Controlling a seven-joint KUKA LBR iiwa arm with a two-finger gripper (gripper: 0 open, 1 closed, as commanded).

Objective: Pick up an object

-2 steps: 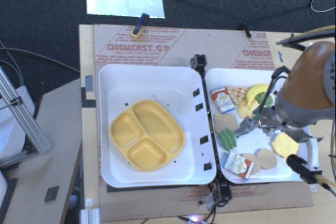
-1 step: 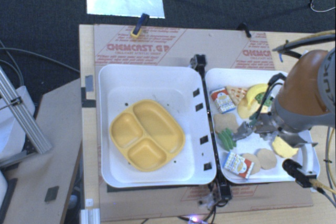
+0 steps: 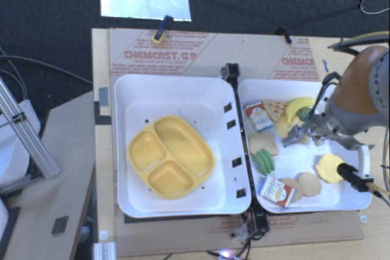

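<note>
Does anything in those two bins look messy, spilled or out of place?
Nothing looks spilled or broken. The yellow divided tray sits askew in the left bin, turned at an angle to its walls. The toy foods lie jumbled in the right bin.

Yellow banana [image 3: 297, 111], curved, right bin's [image 3: 350, 201] far side

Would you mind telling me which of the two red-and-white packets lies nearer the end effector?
The upper packet, beside the toast, lies nearer the end effector. The other packet sits at the bin's front edge.
</note>
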